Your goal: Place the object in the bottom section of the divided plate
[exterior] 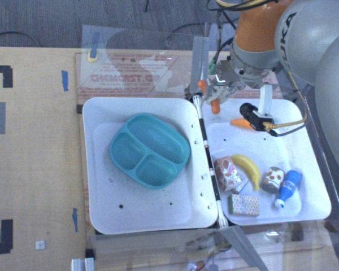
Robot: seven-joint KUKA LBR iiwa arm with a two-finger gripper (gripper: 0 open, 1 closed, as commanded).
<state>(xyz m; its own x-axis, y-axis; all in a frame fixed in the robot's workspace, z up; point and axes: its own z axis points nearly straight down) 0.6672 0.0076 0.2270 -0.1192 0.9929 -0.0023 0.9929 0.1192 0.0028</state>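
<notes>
The surface [34,151] is pale wood, marked with black tape corners [3,75] and short strips of blue tape [64,81]. Beyond its far edge is grey carpet [73,4] with dark cables trailing over it. A clear sheet [135,55] with faded red print lies behind the two white bins.

The left bin [101,109] holds only the divided plate [151,150]. It is teal with rounded corners and lies flat but turned at a slant. It has one long section toward the far side and two smaller ones nearer the front, and all three look bare.

My claw [214,95] hangs over the far end of the rim between the bins. A small orange bit [215,107] shows just beneath it. I cannot tell whether my claw is clenched or released, or whether it grips that bit.

In the right bin [294,145] an orange carrot-like piece [237,123] lies near the far wall. Toward the front are a banana [246,167], a patterned packet [229,174] touching it, a small can [273,178], a blue bottle [288,186] and a checkered box [244,205]. I cannot tell which of these is the object to be placed.
</notes>
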